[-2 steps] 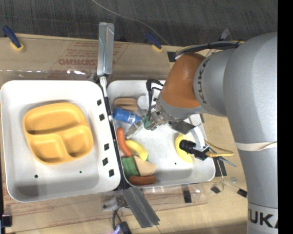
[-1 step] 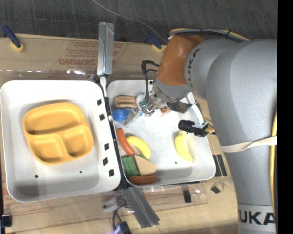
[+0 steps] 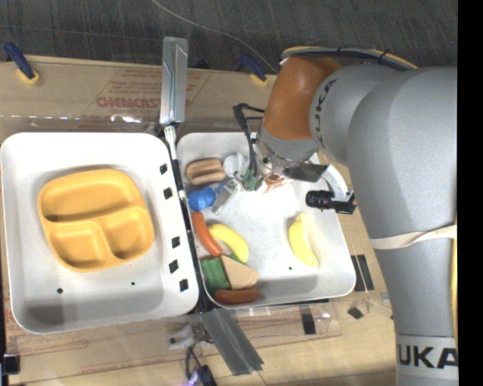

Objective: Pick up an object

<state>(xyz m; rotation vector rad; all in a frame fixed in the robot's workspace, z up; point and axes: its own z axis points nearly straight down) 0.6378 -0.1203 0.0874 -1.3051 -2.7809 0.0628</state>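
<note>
1. Over the right bin (image 3: 338,284), the arm's gripper (image 3: 251,177) reaches down into the far left corner, beside a hot dog bun (image 3: 204,170).
2. Whether the gripper is clenched or released cannot be told; the wrist seems to hide its tips.
3. Along that bin's left wall lie a blue object (image 3: 200,199), a red sausage (image 3: 205,233), a banana (image 3: 229,241) and a sandwich (image 3: 240,274).
4. A second banana (image 3: 303,242) lies apart, near the right wall.
5. The left bin (image 3: 88,312) holds a yellow divided tray (image 3: 95,217).

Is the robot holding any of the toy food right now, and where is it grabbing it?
It cannot be told. The tool sits low in the right bin beside the hot dog bun, partly hidden under the arm.
</note>
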